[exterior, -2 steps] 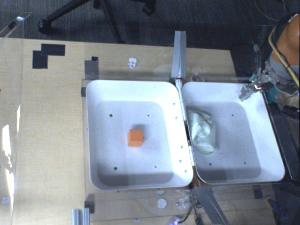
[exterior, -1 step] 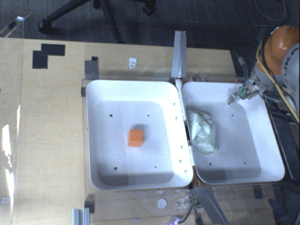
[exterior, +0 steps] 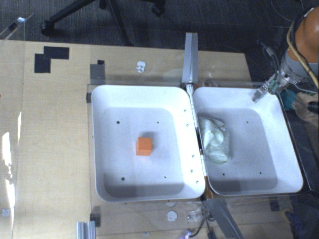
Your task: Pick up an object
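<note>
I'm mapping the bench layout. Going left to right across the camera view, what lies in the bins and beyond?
Orange cube → crumpled white bag → tool

The scene is evenly and fairly brightly lit from above. The two white bins (exterior: pixel 144 96) come out bright, almost washed out along their rims, with soft grey shading on their inner walls and floors. The orange block (exterior: pixel 144 146) casts only a faint, short shadow. A pale streak of glare lies on the wooden surface (exterior: pixel 45 148) near the left edge. The dark floor (exterior: pixel 224 9) at the top is dim and grainy. The whole picture is slightly soft, with fine detail blurred.
</note>
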`<state>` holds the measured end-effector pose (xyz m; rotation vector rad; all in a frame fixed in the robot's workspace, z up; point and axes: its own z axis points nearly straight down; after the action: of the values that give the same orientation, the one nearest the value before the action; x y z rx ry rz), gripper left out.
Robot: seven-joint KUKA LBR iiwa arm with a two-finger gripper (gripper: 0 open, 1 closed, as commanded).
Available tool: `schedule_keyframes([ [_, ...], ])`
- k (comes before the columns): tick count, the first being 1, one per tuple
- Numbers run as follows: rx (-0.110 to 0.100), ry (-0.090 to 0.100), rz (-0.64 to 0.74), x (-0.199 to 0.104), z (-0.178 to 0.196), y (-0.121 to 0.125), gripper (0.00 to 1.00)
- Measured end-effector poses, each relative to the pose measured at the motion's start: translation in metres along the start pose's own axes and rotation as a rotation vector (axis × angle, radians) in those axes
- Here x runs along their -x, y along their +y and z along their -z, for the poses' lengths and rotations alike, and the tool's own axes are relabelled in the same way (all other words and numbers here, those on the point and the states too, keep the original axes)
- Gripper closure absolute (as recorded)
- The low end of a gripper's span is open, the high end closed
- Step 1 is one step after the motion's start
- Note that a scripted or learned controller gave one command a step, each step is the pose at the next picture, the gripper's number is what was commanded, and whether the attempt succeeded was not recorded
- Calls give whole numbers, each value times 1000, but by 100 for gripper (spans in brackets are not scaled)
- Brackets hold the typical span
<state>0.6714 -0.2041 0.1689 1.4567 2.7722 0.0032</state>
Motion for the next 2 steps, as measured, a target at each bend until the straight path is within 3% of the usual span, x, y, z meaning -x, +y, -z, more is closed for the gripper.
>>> schedule_keyframes([
  [1,3,-4,114,-1,-78,-1,100],
  [2,2,0,145,-19,32,-2,100],
])
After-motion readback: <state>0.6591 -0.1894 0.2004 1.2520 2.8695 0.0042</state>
